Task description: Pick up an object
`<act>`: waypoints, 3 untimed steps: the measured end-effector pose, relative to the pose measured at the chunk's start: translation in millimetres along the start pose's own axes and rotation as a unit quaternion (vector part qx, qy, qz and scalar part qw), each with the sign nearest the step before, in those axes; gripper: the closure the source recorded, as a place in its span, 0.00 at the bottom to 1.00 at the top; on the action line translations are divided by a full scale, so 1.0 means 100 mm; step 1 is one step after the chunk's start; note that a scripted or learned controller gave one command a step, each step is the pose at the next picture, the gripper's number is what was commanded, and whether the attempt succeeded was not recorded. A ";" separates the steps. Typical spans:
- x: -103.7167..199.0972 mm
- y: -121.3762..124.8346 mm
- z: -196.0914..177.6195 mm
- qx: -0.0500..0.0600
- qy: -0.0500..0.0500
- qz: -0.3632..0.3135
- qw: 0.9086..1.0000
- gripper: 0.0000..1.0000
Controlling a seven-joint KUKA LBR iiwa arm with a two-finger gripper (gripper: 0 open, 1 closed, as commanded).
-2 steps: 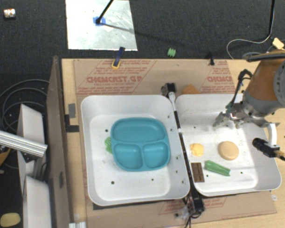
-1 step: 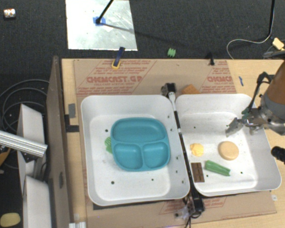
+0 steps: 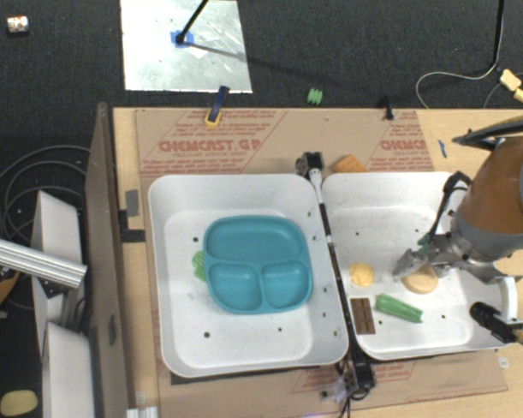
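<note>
the arm [image 3: 501, 195] is cut off at the right edge, so just its orange band and grey wrist show. the hand [image 3: 424, 262] sits low in the right bin [image 3: 389, 191], and its metal tips are a blur against the white floor; i cannot tell how far apart they stand or whether they have anything. a tan round piece [image 3: 422, 283] lies right under the hand, partly covered by it, and touch cannot be judged. near it, to the left, is a small yellow piece [image 3: 362, 275]; a green stick [image 3: 399, 309] lies just below, with a brown block [image 3: 362, 315] by the bin's left wall. in the left bin [image 3: 176, 215] a blue divided tray [image 3: 257, 263] hides most of a green thing [image 3: 198, 264] poking out at its left side. an orange scrap [image 3: 349, 164] is half hidden behind the right bin's rim. both bins rest on brown cardboard [image 3: 242, 136] with red print on the bench, over dark carpet [image 3: 51, 83] with cables [image 3: 29, 182] and a shiny sheet [image 3: 185, 44].
</note>
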State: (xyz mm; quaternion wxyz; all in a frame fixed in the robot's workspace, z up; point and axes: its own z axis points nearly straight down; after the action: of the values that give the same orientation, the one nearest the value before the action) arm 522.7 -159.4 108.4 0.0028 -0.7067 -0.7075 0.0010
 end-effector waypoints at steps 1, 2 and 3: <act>-0.50 0.21 0.23 -0.004 -0.002 0.001 1.000 0.00; -0.35 -0.08 0.24 -0.002 -0.001 0.000 1.000 0.00; -0.36 -0.06 0.13 -0.005 -0.002 0.000 1.000 1.00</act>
State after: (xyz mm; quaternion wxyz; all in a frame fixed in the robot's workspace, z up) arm 517.1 -195.2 95.2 -0.0017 -0.7067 -0.7075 -0.0013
